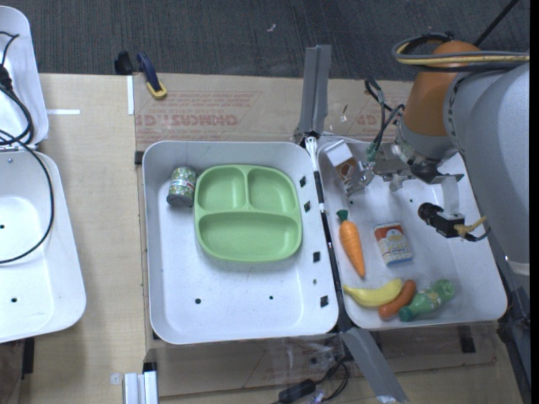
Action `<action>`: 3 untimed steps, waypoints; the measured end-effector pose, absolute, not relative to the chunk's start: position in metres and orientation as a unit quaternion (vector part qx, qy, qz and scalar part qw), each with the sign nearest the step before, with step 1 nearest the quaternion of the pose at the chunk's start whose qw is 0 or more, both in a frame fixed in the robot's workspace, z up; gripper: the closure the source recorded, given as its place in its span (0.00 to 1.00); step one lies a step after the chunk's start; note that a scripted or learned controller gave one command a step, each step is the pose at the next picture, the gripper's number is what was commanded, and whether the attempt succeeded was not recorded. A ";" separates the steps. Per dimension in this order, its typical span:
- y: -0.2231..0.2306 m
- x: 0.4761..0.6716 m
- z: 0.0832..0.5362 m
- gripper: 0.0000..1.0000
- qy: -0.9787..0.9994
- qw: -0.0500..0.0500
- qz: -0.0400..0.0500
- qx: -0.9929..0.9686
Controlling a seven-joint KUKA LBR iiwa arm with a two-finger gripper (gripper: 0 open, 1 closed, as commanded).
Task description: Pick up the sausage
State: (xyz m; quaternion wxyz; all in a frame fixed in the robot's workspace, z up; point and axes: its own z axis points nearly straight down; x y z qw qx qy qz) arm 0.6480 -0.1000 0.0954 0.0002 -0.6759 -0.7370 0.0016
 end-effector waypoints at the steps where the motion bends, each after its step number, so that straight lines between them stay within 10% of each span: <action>1: -0.157 0.593 0.091 0.00 -0.714 0.000 0.001 -0.700; 2: -0.141 0.488 0.090 0.00 -0.745 0.002 0.001 -0.667; 3: -0.192 0.479 0.093 0.00 -0.879 -0.003 -0.001 -0.477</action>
